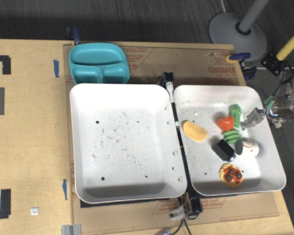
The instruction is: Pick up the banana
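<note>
Yellow and stubby, the soft plastic toy banana (194, 131) lies flat on the floor of the right-hand shallow white bin (206, 180), near that bin's left wall and apart from everything else in it. Nothing is touching it, so by my reading the pick has not begun: the reach, the descent, the grasp and the lift are all left to do.

Nearest the front rim of that bin sits a small round orange-and-dark toy (231, 174). Behind it lie a black block (224, 149) and a white rounded piece with a red spot (251, 148), then a green ribbed piece (232, 136), a red-orange toy (226, 123) and a green upright piece (235, 112), all clustered well right of the banana.

At the bin's right edge is the metal two-finger gripper (257, 116), near the green and red toys and well away from the banana. I cannot tell whether it is parted or closed.

Beside it, the left-hand white bin (122, 141) shows a scuffed floor. Both rest on a brown cardboard sheet (186, 65) over a pale wooden bench (24, 141) marked with black and blue tape. Further back stands a teal divided plastic tray (98, 62), then dark grey carpet (137, 9) and a grey round stand base (235, 33).
</note>
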### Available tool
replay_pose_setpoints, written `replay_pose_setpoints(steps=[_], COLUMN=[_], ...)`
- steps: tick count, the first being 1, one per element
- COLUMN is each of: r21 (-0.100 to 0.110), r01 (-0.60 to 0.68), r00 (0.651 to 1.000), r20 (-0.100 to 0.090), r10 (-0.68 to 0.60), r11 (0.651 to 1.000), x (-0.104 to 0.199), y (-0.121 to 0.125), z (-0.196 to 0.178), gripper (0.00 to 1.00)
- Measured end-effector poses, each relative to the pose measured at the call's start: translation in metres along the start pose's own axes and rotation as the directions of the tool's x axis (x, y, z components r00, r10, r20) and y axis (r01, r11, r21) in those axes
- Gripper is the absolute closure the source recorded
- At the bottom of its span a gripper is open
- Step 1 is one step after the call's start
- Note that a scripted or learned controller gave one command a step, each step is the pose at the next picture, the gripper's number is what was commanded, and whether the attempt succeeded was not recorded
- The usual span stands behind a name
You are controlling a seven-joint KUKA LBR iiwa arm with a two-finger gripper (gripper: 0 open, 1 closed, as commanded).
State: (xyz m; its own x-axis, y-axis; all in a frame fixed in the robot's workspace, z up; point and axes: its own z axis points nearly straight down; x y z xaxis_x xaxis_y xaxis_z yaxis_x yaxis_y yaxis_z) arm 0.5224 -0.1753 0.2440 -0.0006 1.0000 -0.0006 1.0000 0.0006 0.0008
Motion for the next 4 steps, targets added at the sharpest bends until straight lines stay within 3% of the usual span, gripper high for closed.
replay_pose_setpoints(steps=[1,2,3,4], r21=[0.003,0.001,-0.003,-0.005], r01=[-0.04,0.001,0.002,0.001], r00=[0.999,1.0,1.0,1.0], r20=[-0.001,-0.001,-0.002,-0.001], r10=[0.04,-0.001,-0.002,-0.001], r11=[0.999,1.0,1.0,1.0], x=[0.077,0.075,0.076,0.077], y=[-0.026,-0.043,-0.042,-0.041], z=[0.065,0.159,0.149,0.139], gripper=[0.0,0.0,1.0,1.0])
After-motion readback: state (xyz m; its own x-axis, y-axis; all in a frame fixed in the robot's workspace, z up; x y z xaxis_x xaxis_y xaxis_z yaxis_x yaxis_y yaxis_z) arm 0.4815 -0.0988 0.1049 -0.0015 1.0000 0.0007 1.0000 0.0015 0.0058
